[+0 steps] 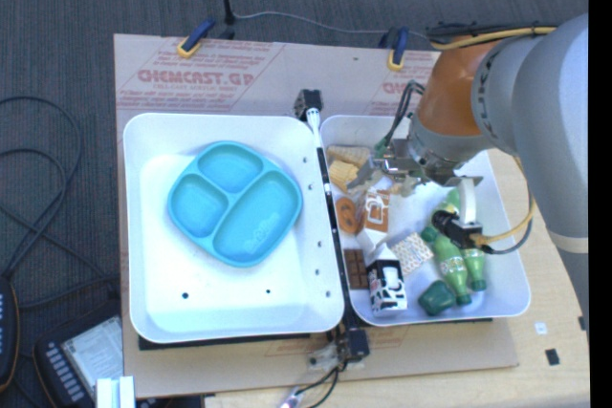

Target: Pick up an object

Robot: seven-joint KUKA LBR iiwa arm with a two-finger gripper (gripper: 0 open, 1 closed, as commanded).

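The small orange-and-white printed packet [375,210] lies in the right white bin [507,296], just below-left of the metal two-finger gripper [382,169], whose state I cannot tell.

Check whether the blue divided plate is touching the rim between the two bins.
Apart. The camera view shows the blue divided plate lying in the left bin, with a strip of bare white floor between its right edge and the rim.
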